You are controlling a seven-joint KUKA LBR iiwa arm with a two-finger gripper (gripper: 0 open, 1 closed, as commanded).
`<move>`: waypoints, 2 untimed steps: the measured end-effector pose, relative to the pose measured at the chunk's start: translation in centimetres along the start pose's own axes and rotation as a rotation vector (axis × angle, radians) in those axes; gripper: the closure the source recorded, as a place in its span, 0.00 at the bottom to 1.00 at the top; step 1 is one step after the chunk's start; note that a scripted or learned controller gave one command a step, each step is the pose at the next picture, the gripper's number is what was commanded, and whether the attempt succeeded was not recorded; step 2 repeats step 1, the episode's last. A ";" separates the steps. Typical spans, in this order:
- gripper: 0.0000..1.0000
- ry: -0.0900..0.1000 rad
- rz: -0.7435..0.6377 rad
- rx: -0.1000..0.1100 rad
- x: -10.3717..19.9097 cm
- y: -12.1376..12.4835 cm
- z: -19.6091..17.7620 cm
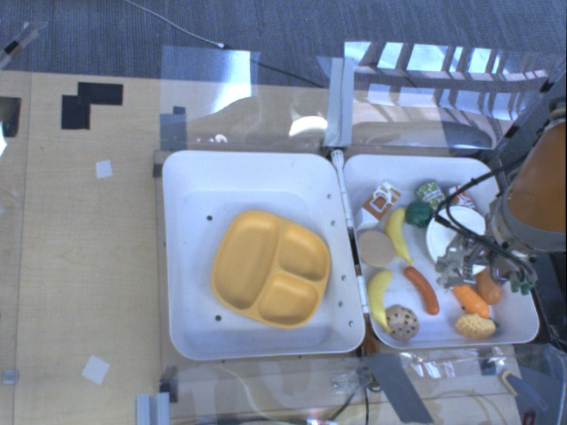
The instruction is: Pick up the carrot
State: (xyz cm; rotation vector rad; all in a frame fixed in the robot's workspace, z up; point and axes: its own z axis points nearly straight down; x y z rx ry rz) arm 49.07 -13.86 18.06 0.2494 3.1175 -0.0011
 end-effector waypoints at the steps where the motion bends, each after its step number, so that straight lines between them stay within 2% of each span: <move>1: 1.00 0.006 -0.336 -0.001 0.0 -1.3 -0.5; 2: 1.00 0.006 -0.336 -0.001 0.0 -1.3 -0.5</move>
